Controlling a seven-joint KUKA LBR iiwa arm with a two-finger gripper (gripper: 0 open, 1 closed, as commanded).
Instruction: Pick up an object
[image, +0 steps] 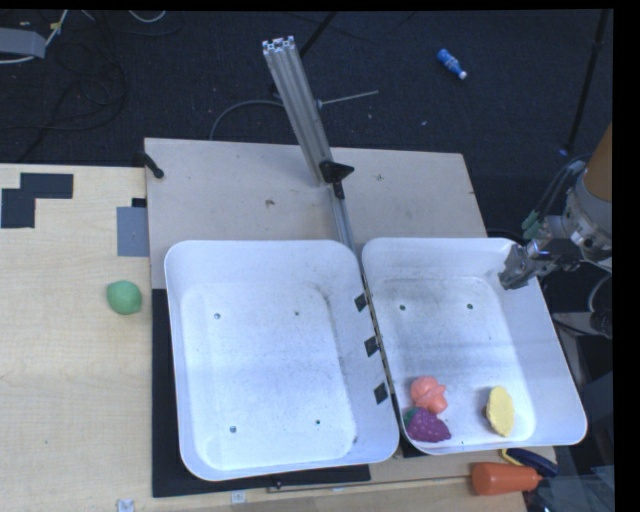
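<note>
Pincer (517, 268) over right bin (455, 262), 2 o'clock corner near rim; nothing seen in it. Orange toy (428, 393), purple grapes (428, 427) touching at bin's 6 o'clock; yellow piece (500, 411) at 5 o'clock, apart. Green ball (124, 297) on surface, 9 o'clock of left bin (190, 262).

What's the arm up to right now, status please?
Gripper over right bin's far right rim, nothing visibly held. Orange, purple and yellow toy along bin's near edge, untouched. Path clear.
</note>
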